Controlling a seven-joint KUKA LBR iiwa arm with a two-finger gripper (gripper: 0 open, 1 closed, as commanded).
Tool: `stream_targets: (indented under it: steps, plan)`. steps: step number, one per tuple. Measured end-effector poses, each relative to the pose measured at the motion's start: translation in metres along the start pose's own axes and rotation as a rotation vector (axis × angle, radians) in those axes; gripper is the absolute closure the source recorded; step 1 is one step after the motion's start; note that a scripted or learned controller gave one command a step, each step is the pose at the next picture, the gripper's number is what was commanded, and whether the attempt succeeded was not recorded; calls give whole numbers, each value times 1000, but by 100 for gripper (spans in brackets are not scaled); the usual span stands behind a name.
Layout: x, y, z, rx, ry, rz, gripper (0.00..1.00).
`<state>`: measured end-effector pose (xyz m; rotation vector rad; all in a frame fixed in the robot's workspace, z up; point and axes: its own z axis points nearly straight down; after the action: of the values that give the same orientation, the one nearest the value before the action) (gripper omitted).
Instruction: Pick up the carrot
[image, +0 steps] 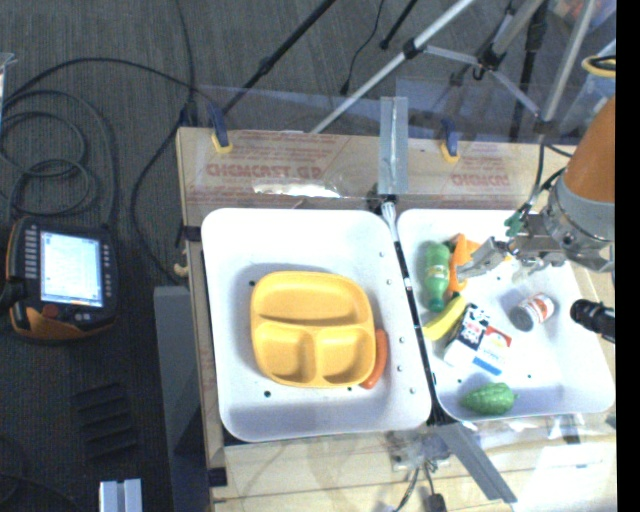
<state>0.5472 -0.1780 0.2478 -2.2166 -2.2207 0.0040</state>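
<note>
On your left, the left bin (300, 232) held a yellow divided plate (311, 329), with an orange sausage-like piece (378, 359) against its right rim. In the right bin (590, 385) lay a green bottle (436, 272), a banana (446, 320), a small carton (478, 340), a green vegetable (488, 398) and a little can (531, 309). The carrot (458, 260) sat just right of the bottle, near the bin's far left corner. The pincer (492, 254) hovered right beside it, fingers apparently parted, nothing between them. You were at the approach step, I'd judge; the next move called for lowering over the carrot and closing.
</note>
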Motion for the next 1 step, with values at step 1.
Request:
stream_targets:
  steps: [1]
  plan:
    - [-9,54,46,-1,-3,-58,0]
